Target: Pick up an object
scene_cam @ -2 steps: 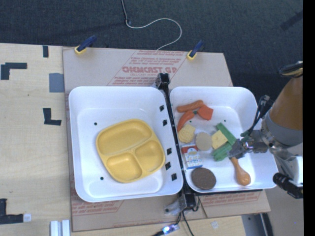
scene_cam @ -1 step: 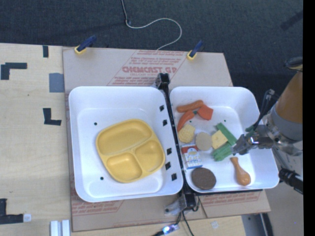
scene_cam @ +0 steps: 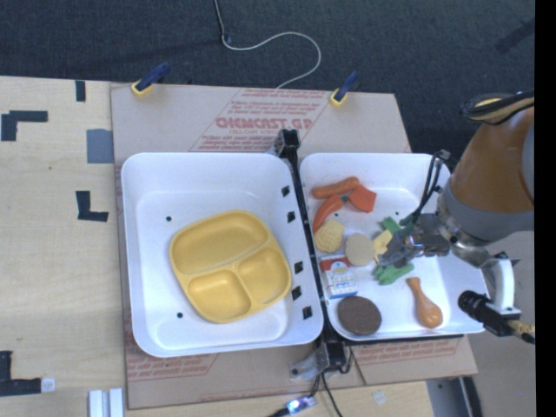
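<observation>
The right bin (scene_cam: 408,174) holds several toy foods: an orange carrot (scene_cam: 335,187), a red-orange piece (scene_cam: 350,202), a yellow ridged piece (scene_cam: 328,235), a beige round piece (scene_cam: 359,250), a brown disc (scene_cam: 359,314), a tan drumstick (scene_cam: 424,303) and a small printed packet (scene_cam: 339,277). My gripper (scene_cam: 402,248) is low in this bin, reaching in from the right. It sits over green leafy pieces (scene_cam: 393,274), just right of the beige piece and a small yellow bit (scene_cam: 382,245). The gripper hides what lies under its tip.
The left bin (scene_cam: 148,233) holds a yellow divided plate (scene_cam: 230,263). A black divider clip (scene_cam: 287,142) sits between the bins. The arm's orange band (scene_cam: 491,172) hangs over the right bin's right edge. A cable (scene_cam: 261,42) runs behind the bins.
</observation>
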